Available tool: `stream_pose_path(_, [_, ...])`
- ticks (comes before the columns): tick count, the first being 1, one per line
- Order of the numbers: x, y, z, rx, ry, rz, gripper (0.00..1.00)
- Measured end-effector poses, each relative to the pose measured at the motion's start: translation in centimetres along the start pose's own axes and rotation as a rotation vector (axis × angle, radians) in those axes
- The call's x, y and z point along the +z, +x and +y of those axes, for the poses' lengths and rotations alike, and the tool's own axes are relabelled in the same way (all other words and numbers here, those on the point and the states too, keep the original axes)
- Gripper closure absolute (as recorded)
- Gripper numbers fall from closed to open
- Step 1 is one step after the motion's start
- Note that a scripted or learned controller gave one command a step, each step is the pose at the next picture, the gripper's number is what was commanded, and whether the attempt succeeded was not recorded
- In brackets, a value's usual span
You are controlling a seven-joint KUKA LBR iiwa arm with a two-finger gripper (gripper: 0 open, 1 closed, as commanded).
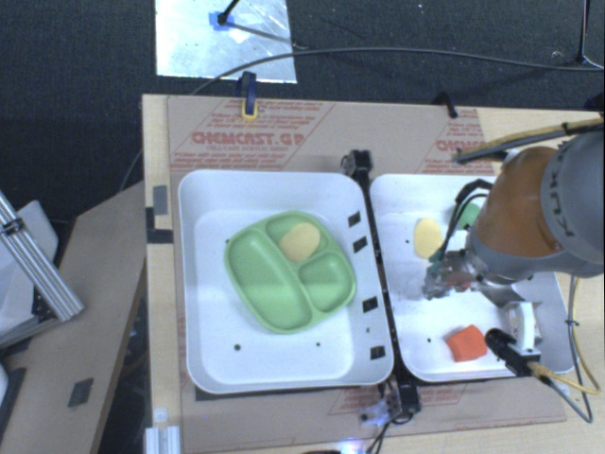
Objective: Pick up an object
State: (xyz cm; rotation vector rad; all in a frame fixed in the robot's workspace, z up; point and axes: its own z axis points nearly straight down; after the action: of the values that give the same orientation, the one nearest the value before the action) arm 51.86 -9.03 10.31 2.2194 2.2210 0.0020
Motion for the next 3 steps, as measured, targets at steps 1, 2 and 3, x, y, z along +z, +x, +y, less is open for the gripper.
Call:
stream_pose_path(1, [-4.4, 0.4, 0.5, -0.004, -0.004, 0.0, 1.0])
stream_pose_path(2, [-9.0, 1.1, 0.5, -0.004, -0.002, 0.0, 1.0])
stream_pose_path(3, [-13.5, 1.1, 0.7, -0.004, -0.005, 0.0, 1.0])
